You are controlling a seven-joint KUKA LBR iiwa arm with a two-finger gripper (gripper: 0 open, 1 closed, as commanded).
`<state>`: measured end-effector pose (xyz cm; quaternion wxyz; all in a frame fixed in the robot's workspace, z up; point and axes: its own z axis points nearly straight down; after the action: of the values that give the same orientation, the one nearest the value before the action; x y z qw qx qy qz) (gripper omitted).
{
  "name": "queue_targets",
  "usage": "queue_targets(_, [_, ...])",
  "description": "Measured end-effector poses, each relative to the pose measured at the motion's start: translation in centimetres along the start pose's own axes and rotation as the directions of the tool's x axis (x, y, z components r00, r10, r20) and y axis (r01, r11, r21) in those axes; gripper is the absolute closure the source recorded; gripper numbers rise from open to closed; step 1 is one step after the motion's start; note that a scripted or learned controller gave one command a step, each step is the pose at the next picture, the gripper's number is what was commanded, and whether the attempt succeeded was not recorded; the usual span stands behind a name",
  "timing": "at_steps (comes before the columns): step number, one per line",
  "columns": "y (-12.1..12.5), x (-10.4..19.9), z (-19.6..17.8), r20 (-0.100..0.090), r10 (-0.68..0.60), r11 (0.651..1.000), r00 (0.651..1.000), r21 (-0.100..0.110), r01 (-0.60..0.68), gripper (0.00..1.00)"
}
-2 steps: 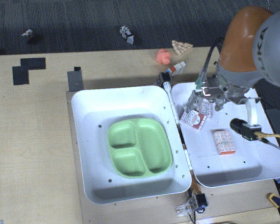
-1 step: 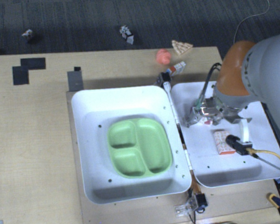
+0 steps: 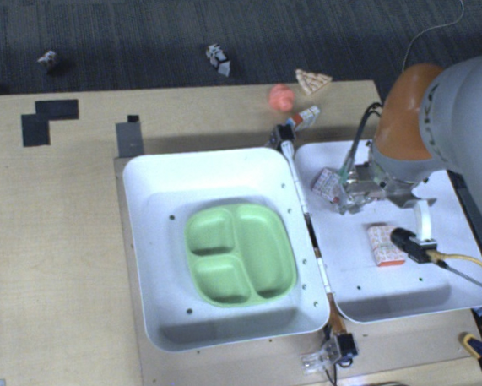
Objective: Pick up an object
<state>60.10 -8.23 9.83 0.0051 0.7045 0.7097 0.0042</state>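
Observation:
In the right bin (image 3: 453, 286) my gripper (image 3: 346, 198) hangs low over the bin's upper left part, the grey arm with its orange band reaching in from the right. A small crumpled silvery packet with a pink patch (image 3: 326, 181) lies right at the gripper's upper left side; whether it touches the gripper I cannot tell. A small orange-and-white box (image 3: 385, 244) rests on the bin floor below and to the right of the gripper. The left bin (image 3: 156, 238) holds a green divided plate (image 3: 238, 253).
On the bench behind the bins lie a pink ball (image 3: 281, 97), a triangular tan piece (image 3: 313, 80) and a small red-tipped tube (image 3: 303, 119). A divider rail (image 3: 308, 224) separates the two bins. Small bits of clutter sit on the dark floor beyond.

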Motion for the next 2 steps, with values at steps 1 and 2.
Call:
queue_targets(1, [4.0,-5.89,-3.42,-0.001,0.004,1.0,1.0,0.008,-0.004,1.0])
queue_targets(2, [3.99,-5.85,-3.39,-0.001,0.003,1.0,1.0,0.009,-0.003,0.0])
